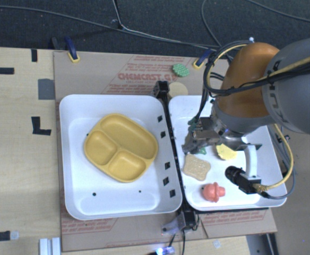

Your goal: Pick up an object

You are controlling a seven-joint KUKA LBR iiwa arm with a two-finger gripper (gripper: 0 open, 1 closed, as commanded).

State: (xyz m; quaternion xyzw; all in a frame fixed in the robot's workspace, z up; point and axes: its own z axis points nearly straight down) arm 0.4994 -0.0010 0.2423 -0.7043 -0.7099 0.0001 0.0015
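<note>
Your pincer (196,144) hangs low in the right bin (266,203), just above the toast (196,167); its opening you cannot tell. Nothing looks lifted yet.

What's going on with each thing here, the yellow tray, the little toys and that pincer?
Yellow tray: lying flat in the left bin, right side up.
Tan bread-like toy: flat in the right bin.
Pink toy: lying near the front wall.
Yellow toy: partly hidden by the arm.
Pincer: low over the right bin.
</note>
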